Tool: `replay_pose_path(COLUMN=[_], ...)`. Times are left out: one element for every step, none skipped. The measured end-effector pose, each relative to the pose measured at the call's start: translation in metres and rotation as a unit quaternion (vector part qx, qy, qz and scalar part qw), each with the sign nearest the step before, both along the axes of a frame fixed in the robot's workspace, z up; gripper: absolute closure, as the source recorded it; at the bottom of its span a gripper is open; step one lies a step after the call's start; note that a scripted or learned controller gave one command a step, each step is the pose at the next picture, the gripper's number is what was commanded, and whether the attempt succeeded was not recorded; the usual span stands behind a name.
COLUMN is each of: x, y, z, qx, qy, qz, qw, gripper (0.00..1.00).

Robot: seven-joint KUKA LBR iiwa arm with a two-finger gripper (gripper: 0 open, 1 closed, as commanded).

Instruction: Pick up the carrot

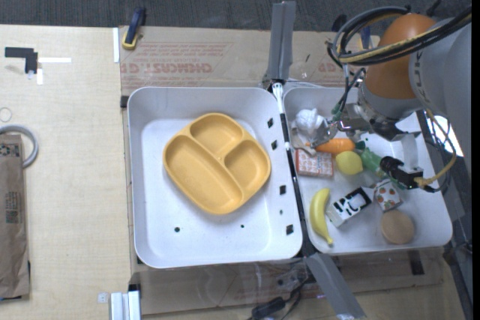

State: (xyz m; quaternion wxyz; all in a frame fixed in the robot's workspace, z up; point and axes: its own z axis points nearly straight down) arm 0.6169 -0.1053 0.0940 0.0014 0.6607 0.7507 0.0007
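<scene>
- The carrot (335, 146) lies in the right bin (442, 217), toward its upper left, pointing roughly left to right.
- The hand (341, 124) hangs just above the carrot's upper edge, at the end of the arm (397, 56) that comes in from the right; from this angle I cannot tell how the hand is set, nor whether it touches the carrot.
- A crumpled white wrapper (308, 121) sits just left of the hand, above and left of the carrot.
- A lemon (349, 162) lies just below and right of the carrot, touching or almost touching it.
- A green piece (371, 159) lies right of the lemon.
- A small red box (314, 163) sits below the carrot's left end.
- A banana (321, 215) lies lower in the same bin, well below the carrot, with a black-and-white carton (350, 205) beside it.
- A strawberry-print item (388, 196) and a brown round piece (397, 227) sit in the bin's lower right.
- The left bin (150, 236) holds a yellow divided plate (217, 162), well apart from the carrot.
- Both bins rest on the tabletop (67, 161).
</scene>
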Motion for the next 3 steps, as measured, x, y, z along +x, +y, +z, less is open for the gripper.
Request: replay_pose_path(x=[0.002,-0.011,0.009], y=[-0.043,-0.08,-0.03], z=[0.046,0.062,0.005], qx=[-0.0008,-0.0008,-0.0003], qy=[0.001,0.001,0.002], qz=[0.016,0.012,0.078], qw=[0.9999,0.9999,0.997], gripper=[0.0,0.0,0.0])
